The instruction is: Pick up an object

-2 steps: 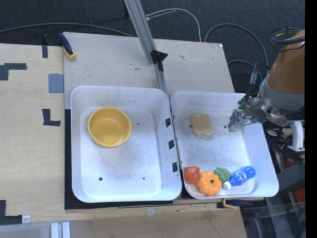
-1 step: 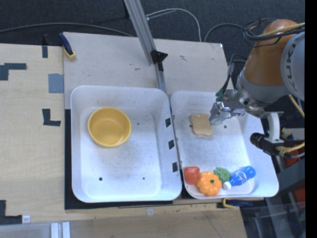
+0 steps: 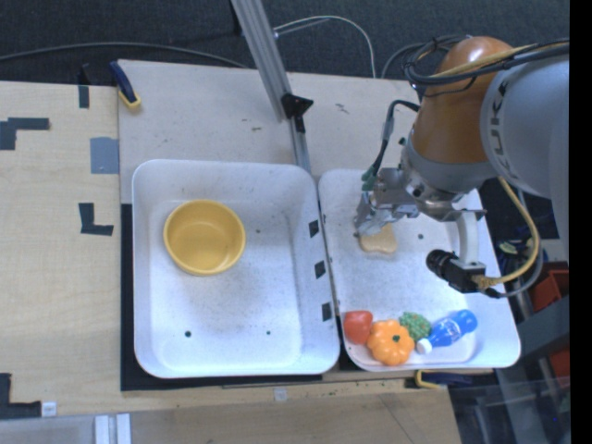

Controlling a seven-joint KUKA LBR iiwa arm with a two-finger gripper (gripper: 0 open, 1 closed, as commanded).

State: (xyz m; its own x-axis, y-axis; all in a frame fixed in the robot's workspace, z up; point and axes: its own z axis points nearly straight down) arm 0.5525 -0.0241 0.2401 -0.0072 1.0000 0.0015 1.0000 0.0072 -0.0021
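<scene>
Tan, bread-like object (image 3: 377,240): lying in the right bin (image 3: 421,276), in its upper half, toward the divider side. Right bin taken as landmark for all positions below.

Gripper (image 3: 372,218): directly over the tan object, at its upper edge; contact or a small gap, cannot tell. Claw state: cannot tell from this angle. Tan object resting on the bin floor, not seen to be gripped.

Arm (image 3: 462,118): grey with orange band, reaching in over the right bin's far right corner, wrist above the bin's upper half.

Along the right bin's near edge, a row of small items: red piece (image 3: 357,325) nearest the divider, orange pumpkin-shaped piece (image 3: 390,342) touching it, green piece (image 3: 415,323) just behind the pumpkin, blue bottle with white cap (image 3: 448,329) beside that, lying on its side.

Left of the right bin: second white bin (image 3: 231,340), edges touching. Yellow bowl (image 3: 204,237) upright in its upper left part.

Beyond the right bin's far edge: slanted metal pole (image 3: 264,40) and loose cables (image 3: 342,28) on the bench.
</scene>
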